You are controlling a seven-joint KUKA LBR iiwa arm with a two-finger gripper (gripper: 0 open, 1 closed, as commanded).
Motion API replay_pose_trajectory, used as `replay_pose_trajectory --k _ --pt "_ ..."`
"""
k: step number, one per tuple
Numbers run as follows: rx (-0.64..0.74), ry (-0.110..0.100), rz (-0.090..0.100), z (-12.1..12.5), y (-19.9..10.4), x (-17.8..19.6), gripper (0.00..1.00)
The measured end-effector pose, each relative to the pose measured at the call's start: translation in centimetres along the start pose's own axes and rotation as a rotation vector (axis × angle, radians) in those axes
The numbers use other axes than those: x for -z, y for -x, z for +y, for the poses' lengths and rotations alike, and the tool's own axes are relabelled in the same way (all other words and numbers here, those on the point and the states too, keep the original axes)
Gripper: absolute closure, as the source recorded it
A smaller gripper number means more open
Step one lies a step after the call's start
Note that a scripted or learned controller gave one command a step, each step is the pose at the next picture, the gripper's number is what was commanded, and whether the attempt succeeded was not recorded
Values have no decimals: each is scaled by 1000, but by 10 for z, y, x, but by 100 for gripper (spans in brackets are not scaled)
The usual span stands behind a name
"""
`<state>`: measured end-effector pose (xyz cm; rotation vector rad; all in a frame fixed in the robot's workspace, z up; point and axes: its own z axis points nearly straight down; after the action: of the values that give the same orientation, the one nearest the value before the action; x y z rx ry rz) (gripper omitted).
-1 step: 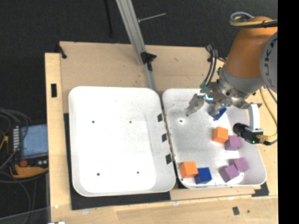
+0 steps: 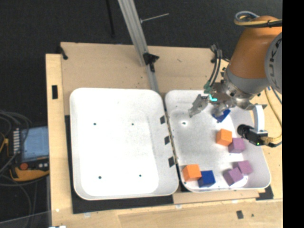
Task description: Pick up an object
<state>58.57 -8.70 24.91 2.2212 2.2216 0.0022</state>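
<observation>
So I've got the arm over the right bin [image 2: 183, 180], gripper [image 2: 211, 106] hanging above its upper middle. The fingers look spread open to me: one grey finger [image 2: 197, 106] sticks out to the left over bare bin floor, and the other side sits right by a blue block [image 2: 223, 114] that's partly tucked under the wrist. I can't tell if that block is actually between the fingers or just beside them, so I'm not calling it a grab.

Rest of the candidates are all in the same bin: an orange cube [image 2: 223, 137] with a purple block [image 2: 236, 145] touching it, two more purple blocks [image 2: 239, 171] near the lower right corner, and an orange cube [image 2: 192, 172] next to a blue cube [image 2: 206, 178] along the front wall. The left bin [image 2: 76, 141] isn't in play.

My read is we're at the approach/line-up step, nothing lifted yet. Next it needs to centre on that blue block, drop down, close, then lift straight up. Risk is a finger landing on top of it.
</observation>
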Motion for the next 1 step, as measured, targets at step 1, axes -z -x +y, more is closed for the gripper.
replay_pose_trajectory --k 1 --pt "-3 -7 -3 1 0 -63 0"
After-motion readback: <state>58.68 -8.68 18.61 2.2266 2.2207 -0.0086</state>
